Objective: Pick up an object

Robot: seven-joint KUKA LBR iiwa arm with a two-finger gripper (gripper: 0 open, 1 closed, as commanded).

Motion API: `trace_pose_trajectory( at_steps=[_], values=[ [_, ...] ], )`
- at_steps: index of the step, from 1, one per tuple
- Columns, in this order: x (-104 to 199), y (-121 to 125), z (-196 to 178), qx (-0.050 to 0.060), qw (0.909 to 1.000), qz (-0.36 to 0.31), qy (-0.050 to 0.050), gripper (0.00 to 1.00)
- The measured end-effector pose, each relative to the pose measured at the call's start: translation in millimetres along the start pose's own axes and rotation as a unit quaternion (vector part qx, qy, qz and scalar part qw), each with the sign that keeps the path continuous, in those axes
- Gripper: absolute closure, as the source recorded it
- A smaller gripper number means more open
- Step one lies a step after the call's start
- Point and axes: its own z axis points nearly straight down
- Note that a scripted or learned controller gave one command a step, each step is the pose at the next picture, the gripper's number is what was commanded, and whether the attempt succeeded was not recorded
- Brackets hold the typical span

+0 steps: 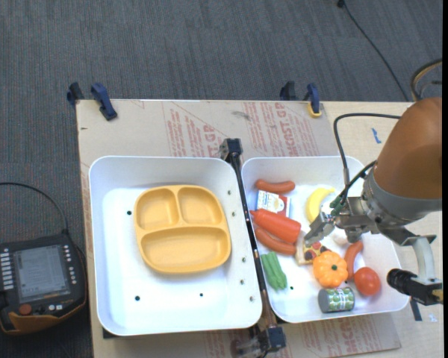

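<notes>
The right bin [295, 168] holds several toy foods. Among them are a sausage [275, 186], a small blue-and-white carton [271, 201], a banana [319, 201], an orange-red carrot [278, 224] and a green vegetable [274, 270]. An orange pumpkin [330, 268], a tomato [366, 281] and a can [336, 299] lie there too. My gripper [318, 233] hangs low over the middle of this bin, between the banana and the pumpkin, just right of the carrot. A small wedge-shaped piece [308, 254] lies right below it. I see nothing held.
The left bin [112, 200] carries a yellow divided plate [183, 227]. The arm's orange band [411, 151] and cables cover the right bin's far right side. Blue clamps [103, 99] grip the board's back edge. A teach pendant [37, 274] lies on the floor at the left.
</notes>
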Motion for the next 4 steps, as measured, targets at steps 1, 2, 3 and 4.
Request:
trace_pose_trajectory(
  at_steps=[1, 2, 3, 4],
  values=[
    [-38, 32, 149, -0.001, 1.0000, 0.001, 0.000, 0.00],
    [-39, 33, 139, -0.002, 1.0000, 0.003, 0.000, 1.00],
    [55, 35, 50, -0.001, 1.0000, -0.001, 0.000, 1.00],
    [53, 34, 50, -0.001, 1.0000, 0.000, 0.000, 0.00]
  ],
)
